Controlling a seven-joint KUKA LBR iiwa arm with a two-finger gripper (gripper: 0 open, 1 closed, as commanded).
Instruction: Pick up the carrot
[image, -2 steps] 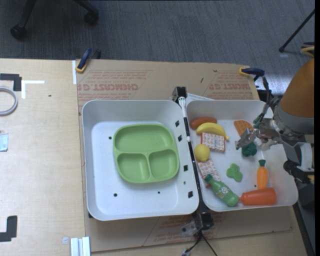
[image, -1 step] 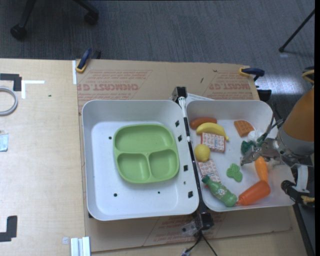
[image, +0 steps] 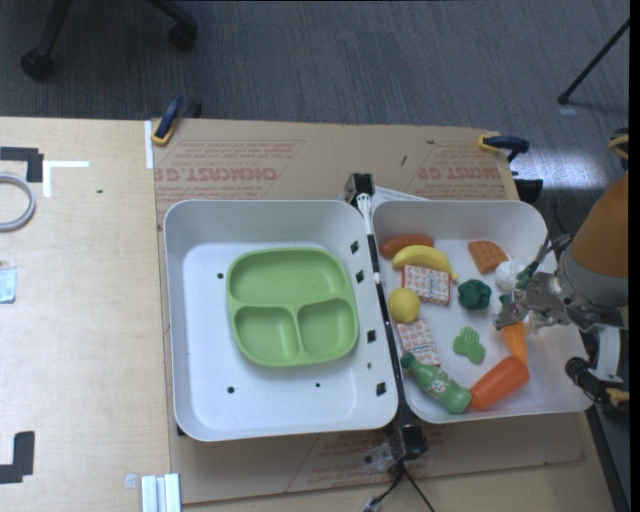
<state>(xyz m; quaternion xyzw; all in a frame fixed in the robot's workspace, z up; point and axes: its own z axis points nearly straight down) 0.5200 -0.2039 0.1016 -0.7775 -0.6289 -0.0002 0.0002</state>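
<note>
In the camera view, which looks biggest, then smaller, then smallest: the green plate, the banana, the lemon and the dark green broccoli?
1. Green plate, by far the largest.
2. Banana.
3. Lemon and broccoli look about alike, so I won't rank them.

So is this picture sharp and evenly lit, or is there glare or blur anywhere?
Camera view: soft, even overhead light with faint shadows inside the two white bins; the green plate is crisp, with a mild sheen. The toys in the right bin look slightly soft, and the tool near the carrot is a blurred tangle. The arm's orange band is out of focus.
</note>
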